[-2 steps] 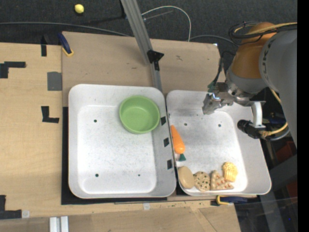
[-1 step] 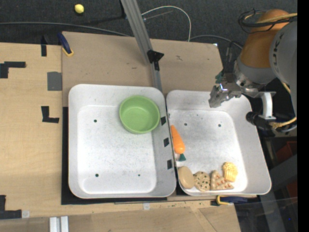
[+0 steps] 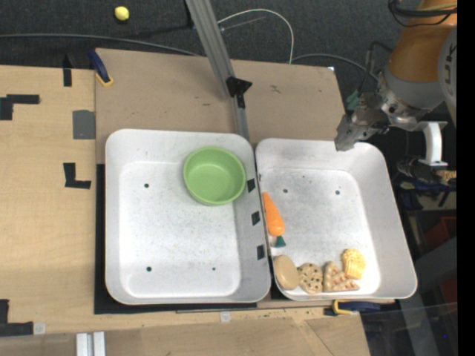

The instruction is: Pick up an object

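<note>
While the arm (image 3: 415, 58) reaches in from the right, its gripper (image 3: 347, 141) hangs over the far right corner of the right bin (image 3: 386, 191), just at the rim, and nothing sits between its fingers; they look drawn close together at the tip, though how far apart they stand is hard to make out from up here. Down in that same bin, the pickings are bunched along the near and left edges: an orange carrot (image 3: 273, 213) lies lengthwise against the left wall, a pale oval potato-like piece (image 3: 286, 271) sits just below it, then a spotted cookie (image 3: 311, 277), a waffle-like piece (image 3: 335, 279) and a yellow corn piece (image 3: 354, 262) line up toward the near right corner. All of them are well apart from the gripper. Over in the left bin (image 3: 126, 221), a green bowl (image 3: 214, 174) rests upright near the far right corner.
</note>
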Motion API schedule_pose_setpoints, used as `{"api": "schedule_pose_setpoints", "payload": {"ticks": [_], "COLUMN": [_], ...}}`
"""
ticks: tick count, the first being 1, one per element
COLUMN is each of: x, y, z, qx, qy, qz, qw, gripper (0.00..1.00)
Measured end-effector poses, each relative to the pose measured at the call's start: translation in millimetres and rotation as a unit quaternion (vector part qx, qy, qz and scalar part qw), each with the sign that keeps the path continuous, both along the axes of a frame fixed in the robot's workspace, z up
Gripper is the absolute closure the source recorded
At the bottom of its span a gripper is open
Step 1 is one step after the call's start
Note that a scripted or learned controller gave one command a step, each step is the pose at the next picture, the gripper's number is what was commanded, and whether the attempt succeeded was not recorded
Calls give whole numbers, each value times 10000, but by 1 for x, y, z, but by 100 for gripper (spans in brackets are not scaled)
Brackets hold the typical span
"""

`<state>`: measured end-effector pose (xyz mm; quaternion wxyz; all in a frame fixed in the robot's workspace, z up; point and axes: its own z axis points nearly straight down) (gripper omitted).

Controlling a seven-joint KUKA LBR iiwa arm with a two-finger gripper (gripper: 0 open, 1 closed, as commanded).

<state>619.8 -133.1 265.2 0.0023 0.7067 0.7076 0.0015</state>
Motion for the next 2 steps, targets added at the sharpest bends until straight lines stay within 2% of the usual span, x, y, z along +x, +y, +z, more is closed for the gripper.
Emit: {"api": "schedule_pose_setpoints", "payload": {"ticks": [2], "x": [20], "y": [88], "z": [-26], "qx": [10], "qy": [42], "qz": [21], "qw": [10000], "gripper": [100]}}
